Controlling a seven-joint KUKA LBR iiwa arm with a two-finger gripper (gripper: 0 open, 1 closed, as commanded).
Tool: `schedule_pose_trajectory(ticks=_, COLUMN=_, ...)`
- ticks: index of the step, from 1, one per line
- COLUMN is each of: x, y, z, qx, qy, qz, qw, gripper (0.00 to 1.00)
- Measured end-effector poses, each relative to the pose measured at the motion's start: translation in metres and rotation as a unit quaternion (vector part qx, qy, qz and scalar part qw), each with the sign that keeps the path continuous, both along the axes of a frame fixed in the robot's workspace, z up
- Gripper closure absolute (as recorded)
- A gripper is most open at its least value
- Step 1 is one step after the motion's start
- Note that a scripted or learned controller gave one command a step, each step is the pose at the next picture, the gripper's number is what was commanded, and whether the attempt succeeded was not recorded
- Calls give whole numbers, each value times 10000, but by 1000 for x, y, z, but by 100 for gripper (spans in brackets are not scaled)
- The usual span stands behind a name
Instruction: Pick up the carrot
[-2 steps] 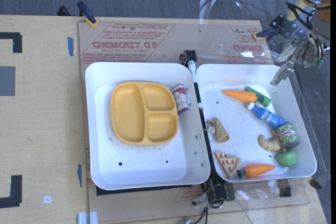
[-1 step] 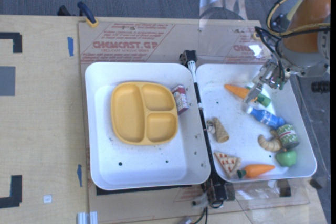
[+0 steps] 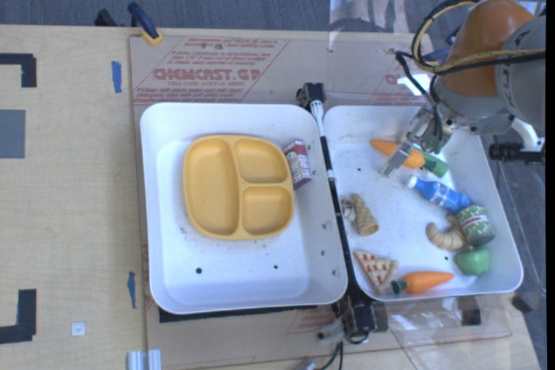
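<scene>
Slightly parted at the gripper (image 3: 409, 153), straddling the carrot (image 3: 386, 147) without clearly clamping it, toward the back of the right bin (image 3: 507, 225). Probably light, stiff and slick: best pinched across the thick middle, away from the taper.

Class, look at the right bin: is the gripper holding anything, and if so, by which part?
It cannot be told. The gripper sits low over an orange piece near the bin's top, but no thing shows between its fingers. The carrot lies apart at the bin's bottom edge.
</scene>
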State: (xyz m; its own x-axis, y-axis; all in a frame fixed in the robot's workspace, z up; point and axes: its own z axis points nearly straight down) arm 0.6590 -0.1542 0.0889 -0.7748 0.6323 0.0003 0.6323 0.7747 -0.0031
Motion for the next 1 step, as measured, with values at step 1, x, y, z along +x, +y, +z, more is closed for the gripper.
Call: schedule_pose_trajectory(ticks=1, x=5, y=1, z=14, qx=-19, qy=-92, qz=16, qw=10000, gripper=100)
